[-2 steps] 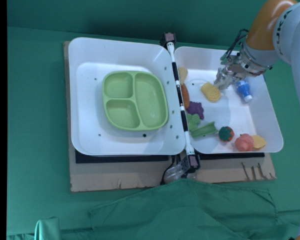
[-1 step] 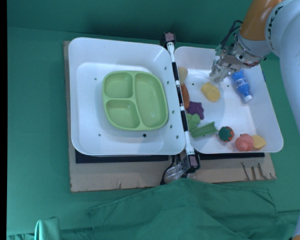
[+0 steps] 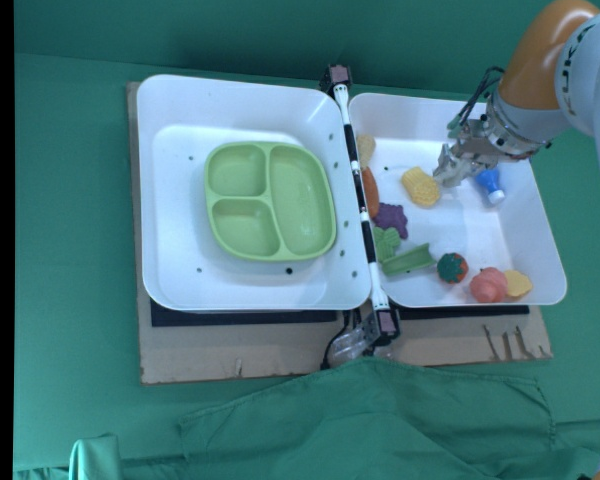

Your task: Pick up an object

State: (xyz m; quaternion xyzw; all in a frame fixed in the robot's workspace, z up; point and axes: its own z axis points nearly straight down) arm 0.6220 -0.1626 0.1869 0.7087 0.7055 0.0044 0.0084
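My gripper (image 3: 458,170) hangs over the back part of the right bin (image 3: 540,230), open, with nothing between its fingers. A yellow corn toy (image 3: 420,186) lies just to its left. Just to its right sits a small blue and white item (image 3: 490,184). Other toy foods lie in this bin: an orange carrot (image 3: 370,193), purple grapes (image 3: 391,218), a green leafy piece (image 3: 385,240), a green stalk (image 3: 410,260), a red and green ball (image 3: 452,266), an orange fruit (image 3: 488,285), a yellow wedge (image 3: 518,284) and a pale yellow piece (image 3: 365,148).
The left bin (image 3: 180,118) holds a light green divided plate (image 3: 270,200). A black and white divider rail (image 3: 360,198) runs between the bins. Green cloth (image 3: 380,418) is bunched at the bench's front edge.
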